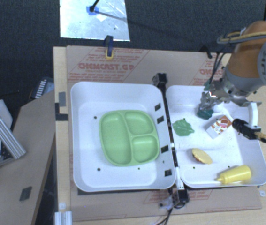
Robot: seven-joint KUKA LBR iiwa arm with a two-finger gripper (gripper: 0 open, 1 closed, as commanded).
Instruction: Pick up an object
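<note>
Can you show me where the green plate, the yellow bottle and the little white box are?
green plate (125,137), camera view, middle where its compartments meet
yellow bottle (236,174), camera view, middle of its body
white box (218,126), camera view, its printed top face

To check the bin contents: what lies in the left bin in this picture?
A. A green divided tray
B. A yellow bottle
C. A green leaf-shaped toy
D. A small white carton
A: the green divided tray lies in the left bin; the other three lie in the right bin.
</note>
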